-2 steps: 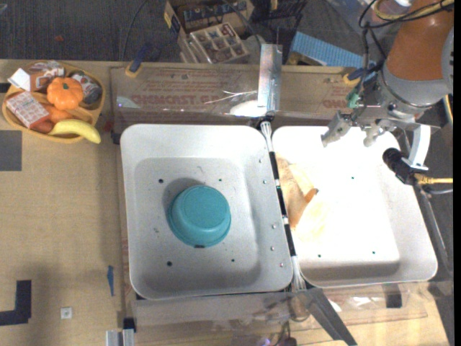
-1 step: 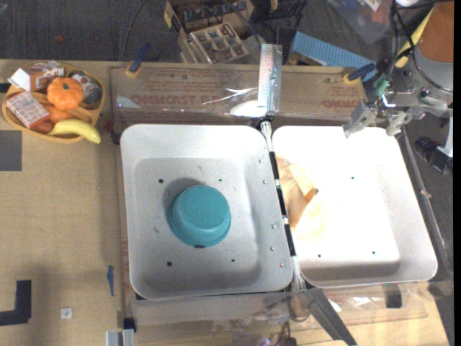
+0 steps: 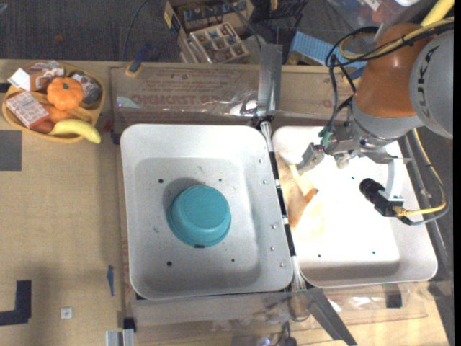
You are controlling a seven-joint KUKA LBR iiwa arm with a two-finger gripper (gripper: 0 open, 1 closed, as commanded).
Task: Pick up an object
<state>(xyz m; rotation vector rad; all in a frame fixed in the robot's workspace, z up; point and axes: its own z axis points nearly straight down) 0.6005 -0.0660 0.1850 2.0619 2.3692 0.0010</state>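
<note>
A teal bowl lies upside down in the middle of the left bin. In the right bin, a small orange piece lies near the left wall on a tan patch. My gripper hangs over the upper left part of the right bin, just above and to the right of the orange piece. Its two fingers are spread apart with nothing between them.
A black plug on a yellow cable hangs from the arm over the right bin. A basket of toy fruit sits at the bench's far left. A clear plastic sheet lies behind the left bin.
</note>
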